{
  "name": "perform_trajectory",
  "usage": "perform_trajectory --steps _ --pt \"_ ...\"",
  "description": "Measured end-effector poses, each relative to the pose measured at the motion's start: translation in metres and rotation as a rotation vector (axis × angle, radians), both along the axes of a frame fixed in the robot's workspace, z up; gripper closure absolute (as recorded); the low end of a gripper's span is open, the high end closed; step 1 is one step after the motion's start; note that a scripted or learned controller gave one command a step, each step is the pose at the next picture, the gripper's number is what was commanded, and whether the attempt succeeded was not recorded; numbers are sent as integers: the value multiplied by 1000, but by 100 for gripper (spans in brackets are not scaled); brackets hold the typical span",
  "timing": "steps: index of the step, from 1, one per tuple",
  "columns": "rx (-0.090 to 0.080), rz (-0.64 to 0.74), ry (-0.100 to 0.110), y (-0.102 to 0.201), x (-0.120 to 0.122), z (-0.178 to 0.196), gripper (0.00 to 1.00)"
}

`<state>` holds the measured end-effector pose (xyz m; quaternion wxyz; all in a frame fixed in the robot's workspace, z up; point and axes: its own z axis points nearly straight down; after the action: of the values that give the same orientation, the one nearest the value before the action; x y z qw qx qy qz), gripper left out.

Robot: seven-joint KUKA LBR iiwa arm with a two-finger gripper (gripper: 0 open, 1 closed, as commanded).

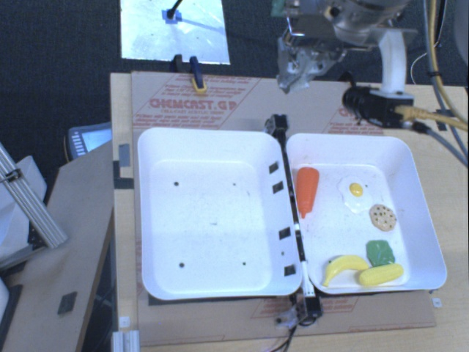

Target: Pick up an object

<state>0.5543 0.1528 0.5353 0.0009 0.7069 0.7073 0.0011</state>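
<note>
Orange toy carrot (306, 189) lies in the right bin (418, 189) beside the divider, long axis running near to far, well below and slightly right of the raised jaws (294, 79), whose released or clenched state cannot be told.

The right bin (421, 189) holds six toy foods: an orange carrot (306, 190) lying lengthwise by its left wall, a fried egg (355, 193), a cookie (382, 216), a green piece (379, 251), a banana (344, 267) and a yellow piece (380, 274).
</note>
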Motion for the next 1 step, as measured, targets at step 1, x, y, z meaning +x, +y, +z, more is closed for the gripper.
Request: perform_trajectory --steps 1 --pt "1 2 0 2 1 0 100"
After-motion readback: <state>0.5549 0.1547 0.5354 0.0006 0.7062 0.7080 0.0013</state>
